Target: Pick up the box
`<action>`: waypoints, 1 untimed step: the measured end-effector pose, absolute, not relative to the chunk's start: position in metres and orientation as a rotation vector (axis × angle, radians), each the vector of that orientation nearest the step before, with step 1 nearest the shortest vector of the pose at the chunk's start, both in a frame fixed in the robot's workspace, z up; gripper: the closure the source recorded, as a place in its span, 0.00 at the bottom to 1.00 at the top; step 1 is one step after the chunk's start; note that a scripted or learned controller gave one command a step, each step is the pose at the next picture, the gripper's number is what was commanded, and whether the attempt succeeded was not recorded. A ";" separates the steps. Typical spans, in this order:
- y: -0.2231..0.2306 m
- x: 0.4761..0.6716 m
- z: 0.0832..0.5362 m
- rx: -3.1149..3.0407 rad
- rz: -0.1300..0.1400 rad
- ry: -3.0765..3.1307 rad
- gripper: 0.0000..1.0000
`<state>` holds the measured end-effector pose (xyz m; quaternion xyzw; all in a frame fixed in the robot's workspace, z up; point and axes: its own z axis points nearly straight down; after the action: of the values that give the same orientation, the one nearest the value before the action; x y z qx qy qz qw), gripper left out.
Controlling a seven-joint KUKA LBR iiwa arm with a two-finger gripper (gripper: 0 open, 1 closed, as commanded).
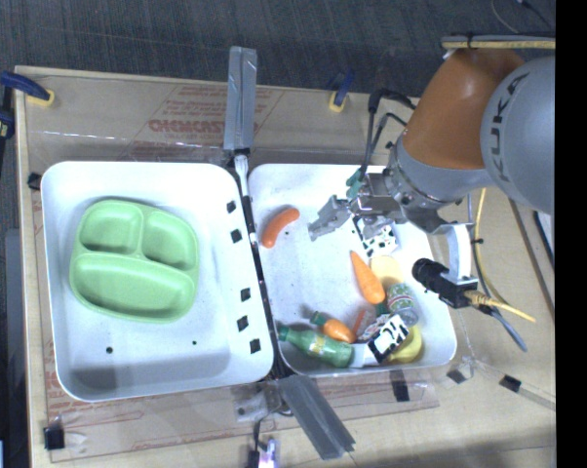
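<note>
- Overhead, the arm reaches in from the right; its gripper hangs over the right bin with fingers apart, holding nothing.
- The box, black and white, lies at the bin's near right corner against a banana.
- A green divided tray sits in the left bin.

The box is small, white with dark print, lying tilted in the right bin just beside my fingers, toward my wrist.
</note>
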<state>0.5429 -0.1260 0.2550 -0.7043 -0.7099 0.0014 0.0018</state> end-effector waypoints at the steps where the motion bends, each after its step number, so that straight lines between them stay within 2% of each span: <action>1: -0.118 0.476 0.098 -2.220 0.007 -2.226 0.00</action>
<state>0.4760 -0.1177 0.0975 -0.7061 -0.7081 0.0023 -0.0013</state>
